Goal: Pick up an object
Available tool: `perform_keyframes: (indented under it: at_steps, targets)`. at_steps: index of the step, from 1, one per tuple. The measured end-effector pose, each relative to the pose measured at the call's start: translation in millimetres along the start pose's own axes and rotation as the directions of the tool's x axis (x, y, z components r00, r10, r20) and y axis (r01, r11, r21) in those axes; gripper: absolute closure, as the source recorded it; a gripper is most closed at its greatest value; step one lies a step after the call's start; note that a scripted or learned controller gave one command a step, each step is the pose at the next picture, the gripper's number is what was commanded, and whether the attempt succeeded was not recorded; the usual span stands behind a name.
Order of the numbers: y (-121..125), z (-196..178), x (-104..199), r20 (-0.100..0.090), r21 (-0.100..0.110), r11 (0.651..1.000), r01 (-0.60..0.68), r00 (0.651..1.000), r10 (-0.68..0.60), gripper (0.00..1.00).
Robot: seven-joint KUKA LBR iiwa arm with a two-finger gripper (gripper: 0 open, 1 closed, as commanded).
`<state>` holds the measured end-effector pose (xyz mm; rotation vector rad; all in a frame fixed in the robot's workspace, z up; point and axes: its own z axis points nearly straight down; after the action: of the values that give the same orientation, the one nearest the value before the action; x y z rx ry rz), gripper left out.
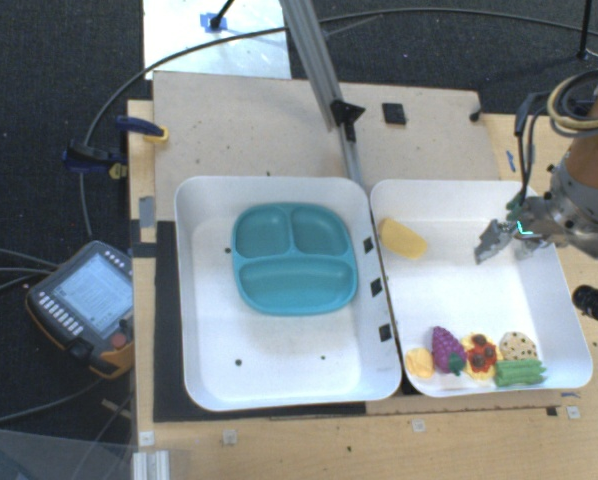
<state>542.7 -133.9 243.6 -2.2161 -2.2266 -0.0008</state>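
The gripper hangs over the right bin, near that bin's back-right part, with the grey arm and its orange band coming in from the right. Its jaws point toward the bin's bare middle; they look slightly parted with nothing between them, though the view is too small to say how wide. The nearest thing to pick is a yellow piece, likely a toy wedge of cheese or bread, lying alone by the right bin's back-left corner, well apart from the gripper. Along that bin's front wall sits a tight row of toy foods: a small yellow piece, purple grapes, a pizza slice, a cookie and green beans, each touching or just beside its neighbour. All of these are probably light, hard plastic, smooth enough to slip from a shallow pinch. The lone yellow piece seems the easier choice: it has room around it, and closing across its narrower width should hold it. The row is crowded, so a descent there could nudge neighbours. Left of the right bin, the other bin carries a teal divided plate.
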Motion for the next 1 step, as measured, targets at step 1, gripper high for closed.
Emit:
perform_keyframes:
  at_steps: [1]
  targets:
    - [0.3,-0.5,0.0,0.000,-0.001,1.000,0.000,1.000,0.000,0.00]
